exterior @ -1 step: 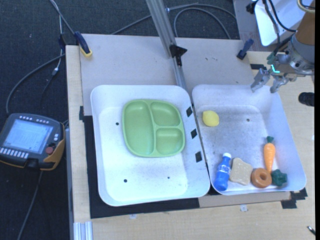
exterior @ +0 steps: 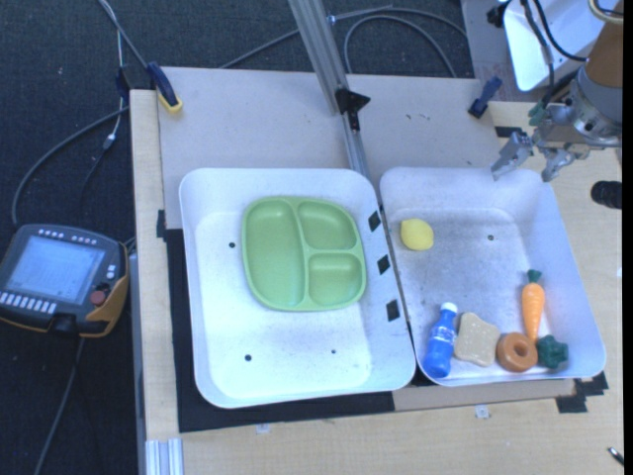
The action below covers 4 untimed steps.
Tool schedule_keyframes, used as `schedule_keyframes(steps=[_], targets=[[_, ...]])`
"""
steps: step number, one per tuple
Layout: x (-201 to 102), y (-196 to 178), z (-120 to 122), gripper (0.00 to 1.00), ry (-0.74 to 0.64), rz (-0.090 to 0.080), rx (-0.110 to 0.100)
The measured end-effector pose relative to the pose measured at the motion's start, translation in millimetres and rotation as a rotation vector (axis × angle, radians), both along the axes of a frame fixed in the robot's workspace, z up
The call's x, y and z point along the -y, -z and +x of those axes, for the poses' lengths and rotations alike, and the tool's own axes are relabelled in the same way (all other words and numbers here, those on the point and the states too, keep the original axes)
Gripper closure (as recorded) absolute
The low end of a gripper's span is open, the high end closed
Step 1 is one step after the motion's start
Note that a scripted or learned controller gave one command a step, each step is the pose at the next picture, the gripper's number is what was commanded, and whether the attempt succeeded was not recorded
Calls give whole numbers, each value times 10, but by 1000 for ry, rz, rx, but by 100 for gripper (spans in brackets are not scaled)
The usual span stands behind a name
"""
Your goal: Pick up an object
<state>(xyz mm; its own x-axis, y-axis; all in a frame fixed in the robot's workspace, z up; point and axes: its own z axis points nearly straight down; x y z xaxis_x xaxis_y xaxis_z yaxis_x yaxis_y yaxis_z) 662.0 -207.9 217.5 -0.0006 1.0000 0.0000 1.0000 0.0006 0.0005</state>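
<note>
— What do we record for the arm?

— We see the arm (exterior: 605,57) entering at the upper right, its grey body with an orange band just above the wrist, reaching down and to the left.

— And the gripper?

— We note the gripper (exterior: 527,162) at the end of the wrist, pointing downward. Its two fingers (exterior: 508,156) stand spread apart, with a plain gap between them. We find nothing between the fingers.

— Wrist attitude?

— We judge it slightly tilted; finer detail is blurred.
</note>
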Motion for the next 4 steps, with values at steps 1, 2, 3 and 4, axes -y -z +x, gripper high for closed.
schedule_keyframes(steps=[1,2,3,4], targets=[[-56,574,-82,0,0,2,-6],[-16,1186,-93,0,0,1,-4],[-22,1326,-90,0,-1,0,-3],[-22,1195,-74,100,-2,-1,2]])
